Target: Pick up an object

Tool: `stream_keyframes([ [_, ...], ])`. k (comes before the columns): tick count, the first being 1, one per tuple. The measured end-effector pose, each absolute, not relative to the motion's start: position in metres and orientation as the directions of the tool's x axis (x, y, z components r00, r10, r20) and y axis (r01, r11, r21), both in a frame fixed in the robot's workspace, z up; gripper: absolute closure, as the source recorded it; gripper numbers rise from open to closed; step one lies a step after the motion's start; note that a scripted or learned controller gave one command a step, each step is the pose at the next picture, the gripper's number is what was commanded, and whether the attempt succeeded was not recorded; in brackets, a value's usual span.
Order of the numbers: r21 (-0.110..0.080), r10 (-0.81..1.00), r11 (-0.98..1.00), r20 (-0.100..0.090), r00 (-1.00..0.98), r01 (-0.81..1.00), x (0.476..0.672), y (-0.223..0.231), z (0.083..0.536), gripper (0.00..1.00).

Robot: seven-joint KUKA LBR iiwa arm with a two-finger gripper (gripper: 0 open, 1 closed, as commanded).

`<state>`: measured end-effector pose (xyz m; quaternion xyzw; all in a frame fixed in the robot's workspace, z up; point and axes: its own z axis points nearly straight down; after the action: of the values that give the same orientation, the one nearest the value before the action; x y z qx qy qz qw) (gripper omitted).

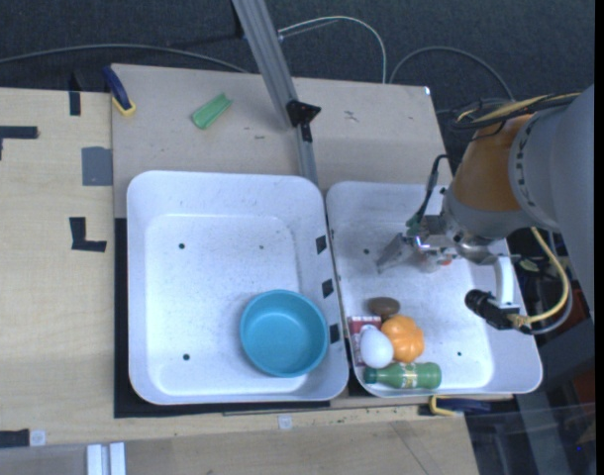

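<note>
Hovering above the upper half of the right shallow white bin (480,364), the two-finger gripper (393,254) points leftward from the grey arm with its orange band (485,176); the fingers appear spread a little and nothing sits between them, with bare bin floor beneath the tips.

At the far left, the pale wooden bench top (45,265) carries dark tape marks. On the cardboard-coloured sheet behind the bins lie a blue-and-yellow clip (118,91) and a small green block (210,111), with a slanted grey metal pole (270,57) rising just to their right. The left shallow white bin (183,206) holds a round light-blue bowl (283,332), upright, near its front right corner.

In the right bin, well apart from the gripper, a cluster sits at the front left: a small red-and-white box (359,322) at the wall, a dark brown oval lump (384,307), a white egg-shaped object (375,347) touching an orange rounded fruit-like toy (403,336), and a green bottle lying on its side (406,375) along the front rim.
</note>
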<state>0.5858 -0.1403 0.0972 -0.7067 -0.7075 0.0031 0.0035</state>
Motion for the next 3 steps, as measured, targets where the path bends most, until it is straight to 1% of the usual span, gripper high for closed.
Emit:
stream_keyframes([
  [1,-0.003,1.0,0.003,0.0,-0.003,1.0,0.588,-0.14,0.111,1.0],
  [2,0.005,1.0,0.001,-0.001,-0.001,1.0,0.591,-0.144,0.173,1.0],
  [3,0.004,1.0,0.002,-0.001,-0.002,1.0,0.599,-0.138,0.22,1.0],
])
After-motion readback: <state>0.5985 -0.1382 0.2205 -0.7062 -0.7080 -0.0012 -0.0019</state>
